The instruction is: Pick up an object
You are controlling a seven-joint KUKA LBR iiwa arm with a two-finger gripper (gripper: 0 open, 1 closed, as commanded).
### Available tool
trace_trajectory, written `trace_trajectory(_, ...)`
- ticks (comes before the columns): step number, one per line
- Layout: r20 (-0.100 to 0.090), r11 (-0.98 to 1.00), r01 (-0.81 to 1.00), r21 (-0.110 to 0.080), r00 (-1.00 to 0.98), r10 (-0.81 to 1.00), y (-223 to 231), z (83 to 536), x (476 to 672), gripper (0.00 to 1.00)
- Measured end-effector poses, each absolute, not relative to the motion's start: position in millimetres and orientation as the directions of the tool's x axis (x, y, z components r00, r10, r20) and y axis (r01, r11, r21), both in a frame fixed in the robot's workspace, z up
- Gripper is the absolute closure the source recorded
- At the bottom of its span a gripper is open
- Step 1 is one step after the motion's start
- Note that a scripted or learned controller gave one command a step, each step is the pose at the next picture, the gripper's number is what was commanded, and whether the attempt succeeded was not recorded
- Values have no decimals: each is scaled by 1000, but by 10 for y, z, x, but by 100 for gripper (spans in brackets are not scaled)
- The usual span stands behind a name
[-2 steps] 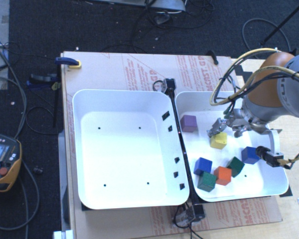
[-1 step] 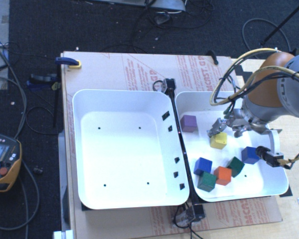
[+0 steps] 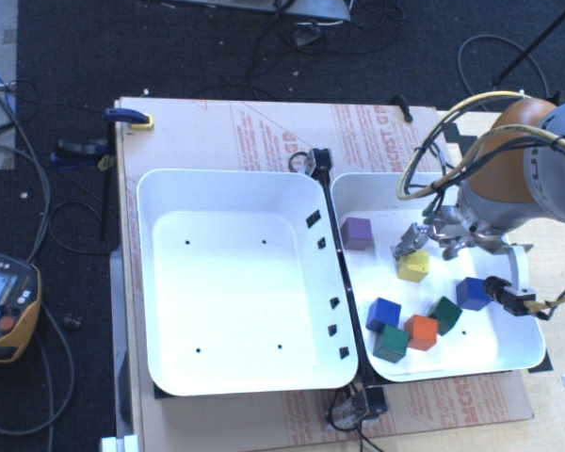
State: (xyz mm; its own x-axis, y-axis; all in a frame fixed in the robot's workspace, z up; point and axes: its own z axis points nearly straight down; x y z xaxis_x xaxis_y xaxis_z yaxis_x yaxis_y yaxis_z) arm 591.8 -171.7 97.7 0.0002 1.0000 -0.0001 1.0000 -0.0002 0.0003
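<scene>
Seven small blocks lie in the right bin point(image 3: 527, 351): one yellow block point(image 3: 413, 267), one purple point(image 3: 357, 234), two blue point(image 3: 383, 314) point(image 3: 472, 293), two green point(image 3: 391, 344) point(image 3: 445, 312) and one orange point(image 3: 421, 331). The yellow block, a small cube tilted on the white floor near the bin's middle, sits directly under my gripper point(image 3: 412, 246). My metal fingers hang just above it, at its upper edge; whether they are apart or together, I cannot tell, and nothing shows clamped between them. The purple block rests apart to the left, the other five cluster toward the near wall. The left bin point(image 3: 151, 281) adjoins, one of two.
</scene>
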Motion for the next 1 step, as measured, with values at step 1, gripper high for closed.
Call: trace_trajectory(1, 0, 0, 1000, 0, 0, 1000, -1717, 977, 5918, 0)
